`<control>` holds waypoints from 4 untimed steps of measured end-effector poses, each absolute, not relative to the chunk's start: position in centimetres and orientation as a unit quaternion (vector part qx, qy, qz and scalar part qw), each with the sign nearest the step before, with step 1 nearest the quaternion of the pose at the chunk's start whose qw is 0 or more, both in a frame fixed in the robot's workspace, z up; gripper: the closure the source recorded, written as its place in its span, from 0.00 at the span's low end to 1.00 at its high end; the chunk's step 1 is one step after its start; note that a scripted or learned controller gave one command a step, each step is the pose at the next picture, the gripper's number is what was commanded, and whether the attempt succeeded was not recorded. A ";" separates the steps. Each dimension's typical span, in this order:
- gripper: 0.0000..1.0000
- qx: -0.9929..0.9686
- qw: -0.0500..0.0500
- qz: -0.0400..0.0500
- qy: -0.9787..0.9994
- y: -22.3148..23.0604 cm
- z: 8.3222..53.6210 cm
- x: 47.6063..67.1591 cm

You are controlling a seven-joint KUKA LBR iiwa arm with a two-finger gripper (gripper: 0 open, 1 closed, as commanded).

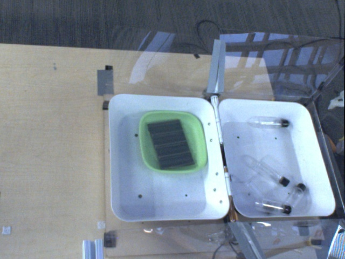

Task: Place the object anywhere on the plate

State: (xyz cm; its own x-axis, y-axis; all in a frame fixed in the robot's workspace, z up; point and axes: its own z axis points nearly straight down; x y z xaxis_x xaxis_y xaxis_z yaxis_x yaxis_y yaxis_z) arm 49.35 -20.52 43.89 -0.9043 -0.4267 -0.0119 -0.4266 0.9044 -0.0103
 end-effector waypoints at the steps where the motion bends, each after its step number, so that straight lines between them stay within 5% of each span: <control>1: 0.00 -0.384 0.006 -0.005 0.923 -20.5 43.9 49.9; 2: 0.00 -0.508 0.005 -0.005 0.861 -20.5 43.8 49.6; 3: 0.00 -0.608 0.003 -0.003 0.794 -20.5 36.2 48.9; 4: 0.00 -0.705 0.004 -0.005 0.709 -20.6 40.4 48.9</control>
